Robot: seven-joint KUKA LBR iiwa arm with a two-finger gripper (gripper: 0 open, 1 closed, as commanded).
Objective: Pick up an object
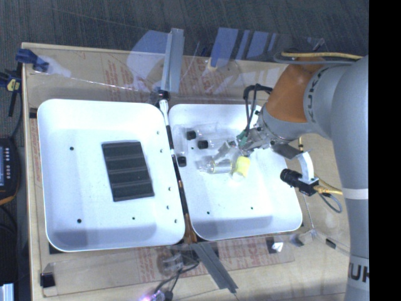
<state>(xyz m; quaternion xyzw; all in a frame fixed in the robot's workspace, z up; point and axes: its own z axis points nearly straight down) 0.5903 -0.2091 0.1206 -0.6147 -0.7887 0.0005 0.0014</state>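
Observation:
My gripper (pixel 243 143) reaches down into the right bin (pixel 250 212) from the right, below the orange band of the arm (pixel 294 99). Just below it lies a small yellow object (pixel 240 165). To its left, a clear plastic item (pixel 212 160) lies touching or nearly touching the gripper tip. Three small black pieces (pixel 190 133) (pixel 202 144) (pixel 181 160) sit near the bin's left wall. A dark ridged rectangular block (pixel 128 170) lies flat in the middle of the left bin (pixel 69 218).
A black knob-like part on a bracket (pixel 294 179) hangs over the right bin's right rim. Clear panels and a grey post (pixel 172 58) stand behind the bins. The bins' shared wall (pixel 174 168) runs between them.

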